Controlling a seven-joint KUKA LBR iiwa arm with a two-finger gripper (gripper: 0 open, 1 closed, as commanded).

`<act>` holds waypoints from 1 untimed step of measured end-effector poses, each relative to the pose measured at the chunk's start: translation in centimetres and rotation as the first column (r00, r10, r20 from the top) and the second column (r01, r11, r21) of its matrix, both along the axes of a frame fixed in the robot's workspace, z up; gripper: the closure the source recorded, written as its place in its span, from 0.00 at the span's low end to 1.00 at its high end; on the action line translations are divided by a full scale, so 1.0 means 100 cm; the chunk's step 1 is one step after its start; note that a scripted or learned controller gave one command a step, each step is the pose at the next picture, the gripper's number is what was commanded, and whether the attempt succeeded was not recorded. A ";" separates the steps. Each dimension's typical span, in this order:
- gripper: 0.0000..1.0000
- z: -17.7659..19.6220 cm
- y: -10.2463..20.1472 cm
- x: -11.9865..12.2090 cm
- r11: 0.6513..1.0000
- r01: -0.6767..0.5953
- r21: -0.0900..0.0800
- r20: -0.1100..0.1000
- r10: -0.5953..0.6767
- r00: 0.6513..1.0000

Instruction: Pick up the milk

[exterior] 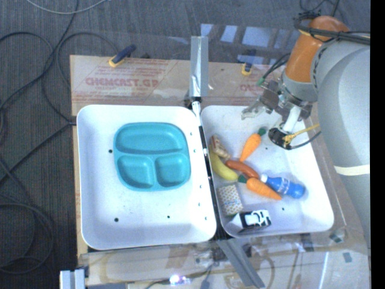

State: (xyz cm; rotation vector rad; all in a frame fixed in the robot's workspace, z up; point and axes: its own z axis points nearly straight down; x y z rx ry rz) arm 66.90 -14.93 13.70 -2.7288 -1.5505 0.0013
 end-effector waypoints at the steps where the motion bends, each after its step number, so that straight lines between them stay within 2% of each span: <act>1: 0.00 0.028 -0.060 -0.070 0.999 -0.036 -0.004 -0.002 0.036 0.999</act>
